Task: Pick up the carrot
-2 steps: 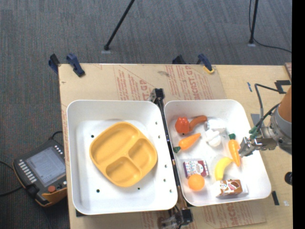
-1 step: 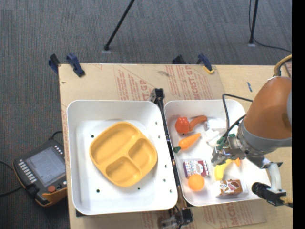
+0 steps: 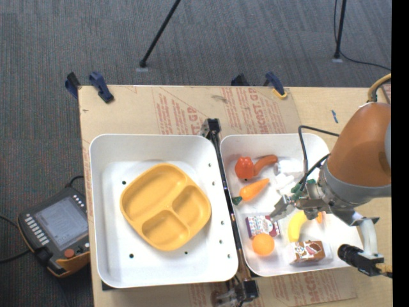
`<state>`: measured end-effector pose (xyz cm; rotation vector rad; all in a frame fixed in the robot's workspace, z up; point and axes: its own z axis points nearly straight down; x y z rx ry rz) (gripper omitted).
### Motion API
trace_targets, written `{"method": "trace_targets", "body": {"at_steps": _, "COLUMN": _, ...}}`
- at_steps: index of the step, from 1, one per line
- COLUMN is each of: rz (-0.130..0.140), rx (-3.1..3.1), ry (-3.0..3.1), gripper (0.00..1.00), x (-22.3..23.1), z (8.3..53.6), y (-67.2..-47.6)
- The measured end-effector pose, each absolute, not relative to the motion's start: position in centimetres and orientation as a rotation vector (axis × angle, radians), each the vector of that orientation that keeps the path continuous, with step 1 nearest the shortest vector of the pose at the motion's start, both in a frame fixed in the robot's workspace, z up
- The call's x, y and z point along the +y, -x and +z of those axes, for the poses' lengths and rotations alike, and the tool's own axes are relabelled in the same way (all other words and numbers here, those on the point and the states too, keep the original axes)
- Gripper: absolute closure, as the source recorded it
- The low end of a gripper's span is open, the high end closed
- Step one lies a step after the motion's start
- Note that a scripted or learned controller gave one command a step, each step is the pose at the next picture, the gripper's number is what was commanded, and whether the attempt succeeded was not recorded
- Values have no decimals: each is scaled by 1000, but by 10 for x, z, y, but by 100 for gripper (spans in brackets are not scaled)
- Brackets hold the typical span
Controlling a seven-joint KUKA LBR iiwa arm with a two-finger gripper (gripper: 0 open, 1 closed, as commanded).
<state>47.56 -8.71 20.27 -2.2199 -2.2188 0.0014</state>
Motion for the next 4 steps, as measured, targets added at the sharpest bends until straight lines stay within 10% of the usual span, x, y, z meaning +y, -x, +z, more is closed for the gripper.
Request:
{"method": "trace_targets", "body": {"at_steps": 1, "rz": 1, "rx": -2221, "ry": 2220, "gripper": 0, "x": -86, "z": 147, "y": -605}}
{"method": "trace_targets", "body": {"at_steps": 2, "rz": 3, "rx": -2218, "ry": 2219, "gripper": 0, "x": -91, "z": 87, "y": -600}}
{"method": "trace_targets", "body": {"at_steps": 3, "rz": 2, "rx": -2218, "ry": 2218, "gripper": 100, "x": -90, "z": 97, "y": -601}}
{"method": "trace_targets", "body": {"at_steps": 4, "rz": -2, "rx": -2224, "ry": 2219, "gripper": 100, "x": -36, "z": 189, "y": -564}}
